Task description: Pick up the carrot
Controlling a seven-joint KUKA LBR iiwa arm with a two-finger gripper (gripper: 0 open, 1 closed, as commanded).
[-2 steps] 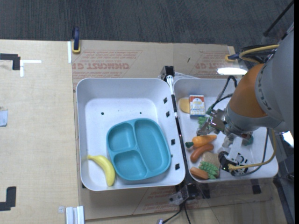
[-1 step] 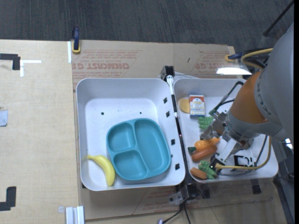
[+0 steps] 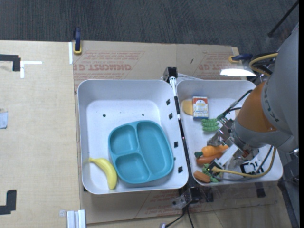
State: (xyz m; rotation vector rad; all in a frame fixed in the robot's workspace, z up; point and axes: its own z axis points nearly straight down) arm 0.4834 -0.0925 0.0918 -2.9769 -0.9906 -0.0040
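The carrot [image 3: 212,151] lies in the right bin [image 3: 190,127], near its front wall, touching the claw [image 3: 223,156]; whether the claw is spread or pinching, I cannot tell. It looks light, stiff and smooth, best taken across its thick orange middle.

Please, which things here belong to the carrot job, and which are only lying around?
For the job: carrot, gripper, right bin.

Lying about: second carrot, green toy, small box, banana, blue tray, left bin.
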